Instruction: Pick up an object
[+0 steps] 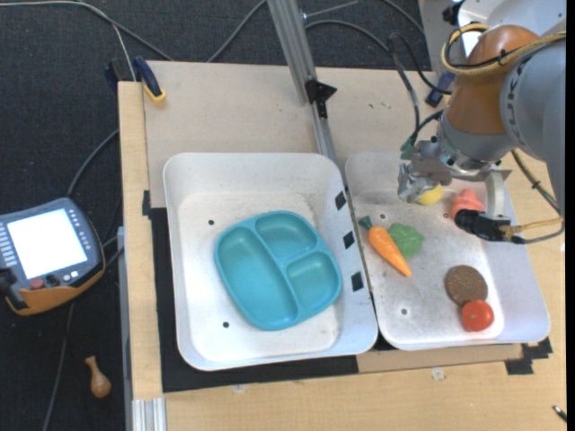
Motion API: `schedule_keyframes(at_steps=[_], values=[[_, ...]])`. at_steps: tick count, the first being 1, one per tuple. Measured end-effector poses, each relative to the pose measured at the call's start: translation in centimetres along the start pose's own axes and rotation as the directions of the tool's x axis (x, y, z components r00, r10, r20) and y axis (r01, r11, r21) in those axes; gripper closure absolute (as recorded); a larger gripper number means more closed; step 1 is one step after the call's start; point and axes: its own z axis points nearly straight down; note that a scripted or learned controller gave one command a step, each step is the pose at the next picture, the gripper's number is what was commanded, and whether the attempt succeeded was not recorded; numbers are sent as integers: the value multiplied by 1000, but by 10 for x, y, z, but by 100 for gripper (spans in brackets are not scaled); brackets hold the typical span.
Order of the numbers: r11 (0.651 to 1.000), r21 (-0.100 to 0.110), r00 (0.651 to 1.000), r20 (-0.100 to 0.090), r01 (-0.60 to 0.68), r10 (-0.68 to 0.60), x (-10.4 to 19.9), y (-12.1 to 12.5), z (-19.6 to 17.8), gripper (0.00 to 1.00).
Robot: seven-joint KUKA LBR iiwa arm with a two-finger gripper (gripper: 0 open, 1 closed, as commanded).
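A red tomato is seen at the near end of the right bin, with a brown round patty just beyond it. Toward the left side of that bin an orange carrot is laid at a slant, touching a green piece on its right. At the far end of the bin the jaws are lowered, and a yellow object is seen directly under them, on their right; whether it is pinched cannot be told, nor whether the jaws are spread or pressed together. A pink object is found just right of the yellow one. In the left bin a teal divided tray is laid. Both bins are borne by the counter.
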Motion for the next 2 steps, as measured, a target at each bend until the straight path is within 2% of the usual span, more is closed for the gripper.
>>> schedule_keyframes(at_steps=[2], values=[[1000,-3,1000,1,0,0,5,10,-102,100]])
